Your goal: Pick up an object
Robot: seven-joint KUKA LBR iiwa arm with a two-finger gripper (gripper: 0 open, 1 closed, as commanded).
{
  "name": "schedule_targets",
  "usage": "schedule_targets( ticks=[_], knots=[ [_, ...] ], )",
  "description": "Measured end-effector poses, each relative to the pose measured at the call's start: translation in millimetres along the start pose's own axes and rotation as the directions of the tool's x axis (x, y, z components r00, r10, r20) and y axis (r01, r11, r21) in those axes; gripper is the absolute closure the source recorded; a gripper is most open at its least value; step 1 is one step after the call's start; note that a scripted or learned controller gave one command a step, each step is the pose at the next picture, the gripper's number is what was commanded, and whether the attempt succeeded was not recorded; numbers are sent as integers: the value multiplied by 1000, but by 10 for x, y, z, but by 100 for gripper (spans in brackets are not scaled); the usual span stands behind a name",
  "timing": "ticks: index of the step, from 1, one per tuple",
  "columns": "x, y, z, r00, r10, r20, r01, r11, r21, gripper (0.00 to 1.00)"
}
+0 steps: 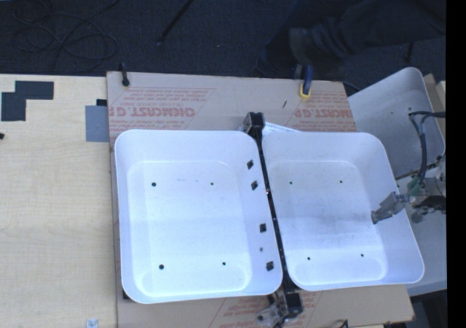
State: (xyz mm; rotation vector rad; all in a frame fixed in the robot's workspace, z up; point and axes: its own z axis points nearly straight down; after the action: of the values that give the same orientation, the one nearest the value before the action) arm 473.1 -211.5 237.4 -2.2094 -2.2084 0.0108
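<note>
Two white bins sit side by side, the left bin (186,217) and right bin (335,210), and I cannot make out any object to pick in either. The gripper (386,210) hangs over the right bin's right rim; its grip cannot be judged. Likely the approach step, and the next move calls for finding a target first.

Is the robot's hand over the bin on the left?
No, the gripper is at the right edge of the right bin.

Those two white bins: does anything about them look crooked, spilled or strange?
Nothing is spilled or broken. The left bin and right bin sit side by side, slightly rotated on the cardboard sheet. The hand sits at the right bin's right edge.
</note>
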Motion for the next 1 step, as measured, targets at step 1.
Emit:
schedule_targets(
  ticks=[1],
  knots=[
    [406,384,1473,1000,-5,0,5,1000,-3,0]
  ],
)
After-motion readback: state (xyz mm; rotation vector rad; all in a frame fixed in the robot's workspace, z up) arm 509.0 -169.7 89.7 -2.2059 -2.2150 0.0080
